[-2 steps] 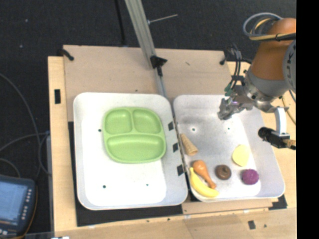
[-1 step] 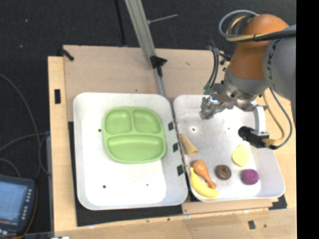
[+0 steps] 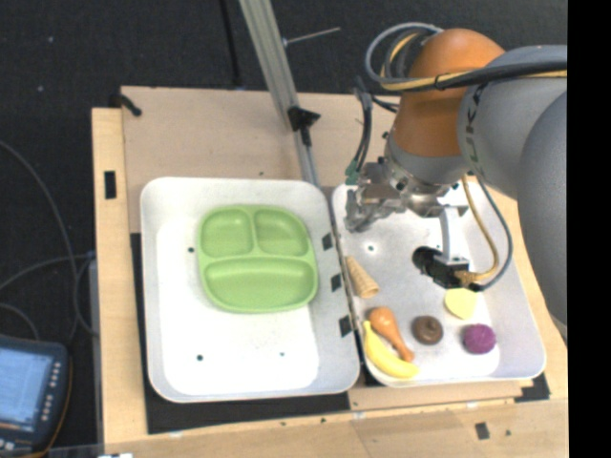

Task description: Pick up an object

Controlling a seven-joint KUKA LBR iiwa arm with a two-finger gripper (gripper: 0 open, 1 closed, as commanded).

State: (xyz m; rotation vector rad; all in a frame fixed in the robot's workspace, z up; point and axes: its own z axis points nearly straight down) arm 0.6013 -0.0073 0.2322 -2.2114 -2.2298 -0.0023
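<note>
My gripper [image 3: 359,214] hangs over the far left corner of the right bin [image 3: 511,346], close to that bin's left wall. A tan cone [image 3: 361,276] lies on the bin floor just in front of it, apart from it. Nearer the front lie an orange carrot-like toy [image 3: 389,330], a yellow banana [image 3: 388,361], a brown ring [image 3: 427,329], a pale yellow slice [image 3: 461,302] and a purple lump [image 3: 478,338]. I see nothing held in the gripper.
The left bin [image 3: 172,351] holds a green divided plate [image 3: 258,259] in its far half. A slanted metal pole [image 3: 272,55] rises behind the bins, near the gripper. The grey and orange arm [image 3: 449,84] covers the right bin's far side.
</note>
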